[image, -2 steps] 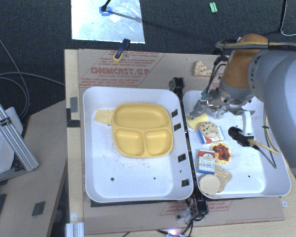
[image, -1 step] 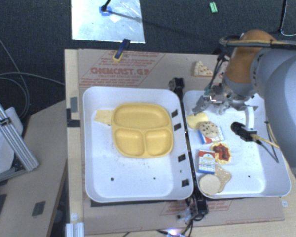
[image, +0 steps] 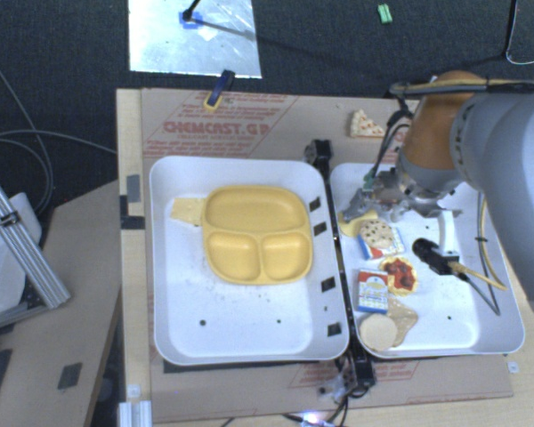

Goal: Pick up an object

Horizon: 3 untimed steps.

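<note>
My gripper (image: 360, 206) hangs low over the top left corner of the right bin (image: 489, 327). It sits just above a pale holed cracker (image: 379, 235). Below the cracker lie a red pizza-like piece (image: 400, 274), a small blue and red box (image: 371, 291), a tan piece (image: 404, 312) and a round tan biscuit (image: 379, 333), all close together along the bin's left side. I see nothing held in the gripper.
The left bin (image: 178, 318) holds a yellow divided plate (image: 255, 234) with a pale yellow slice (image: 186, 211) at its left edge. A pizza wedge (image: 367, 124) and a blue and yellow object (image: 219, 88) lie on the cardboard behind the bins.
</note>
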Each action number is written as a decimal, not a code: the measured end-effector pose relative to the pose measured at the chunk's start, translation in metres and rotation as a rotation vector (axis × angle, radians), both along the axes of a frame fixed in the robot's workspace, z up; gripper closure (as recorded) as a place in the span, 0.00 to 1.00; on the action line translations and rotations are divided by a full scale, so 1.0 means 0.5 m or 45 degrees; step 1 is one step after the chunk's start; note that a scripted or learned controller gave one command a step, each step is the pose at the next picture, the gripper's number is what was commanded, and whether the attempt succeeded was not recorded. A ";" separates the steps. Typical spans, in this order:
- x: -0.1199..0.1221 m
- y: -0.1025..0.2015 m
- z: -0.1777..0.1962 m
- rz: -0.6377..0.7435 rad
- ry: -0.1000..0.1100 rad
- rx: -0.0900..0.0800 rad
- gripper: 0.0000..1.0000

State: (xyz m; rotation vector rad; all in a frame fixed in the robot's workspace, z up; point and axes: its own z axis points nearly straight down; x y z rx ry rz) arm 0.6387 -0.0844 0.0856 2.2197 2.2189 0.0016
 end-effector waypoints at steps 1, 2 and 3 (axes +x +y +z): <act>-0.135 -0.020 -0.003 0.000 0.009 0.003 0.00; -0.087 -0.006 -0.001 0.007 0.000 0.001 0.00; -0.003 -0.011 -0.001 0.006 -0.004 0.001 0.00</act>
